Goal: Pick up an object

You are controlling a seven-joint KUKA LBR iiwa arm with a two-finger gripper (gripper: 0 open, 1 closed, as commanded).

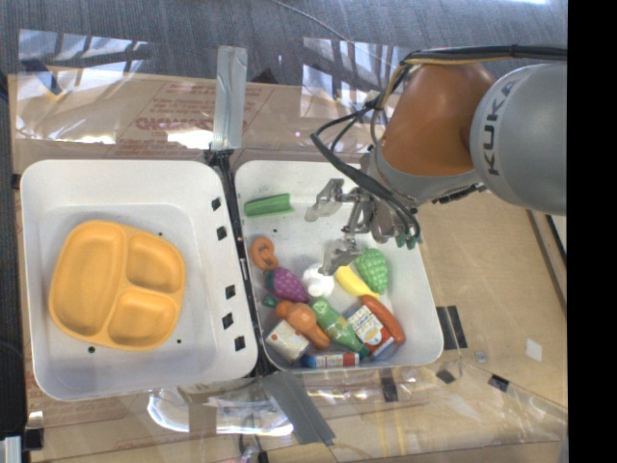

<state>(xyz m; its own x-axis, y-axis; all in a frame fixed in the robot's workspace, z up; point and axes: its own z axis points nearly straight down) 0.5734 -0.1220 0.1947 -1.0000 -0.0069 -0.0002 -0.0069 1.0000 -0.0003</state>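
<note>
Toys (328,316) lie in a heap in the right bin (424,307), mostly in its near half. The two silver fingers (326,199) hang over the middle of this bin. They are wide apart, and only white bin floor shows between them. They hold nothing.

The lower finger tip is just beside a white ball (316,282) and a yellow piece (351,281). The yellow piece is short, and it slants from upper left to lower right. A green bumpy toy (374,269) touches it on the right.

The upper finger tip is near a green stick (267,204). The stick lies flat and alone at the far side of the bin, and its long side runs left to right.

Left of the ball are purple grapes (285,283) and an orange curl (262,252) by the bin wall. Nearer the front lie a carrot (305,322), a green bottle (335,324) and a red sausage (384,318), all slanting down to the right and touching. A white box (285,340) sits at the front left corner.

The grey arm (521,133) with its orange band (434,114) comes in from the right. The left bin (39,191) holds a yellow tray (116,283). Both bins sit on the counter (501,278).
</note>
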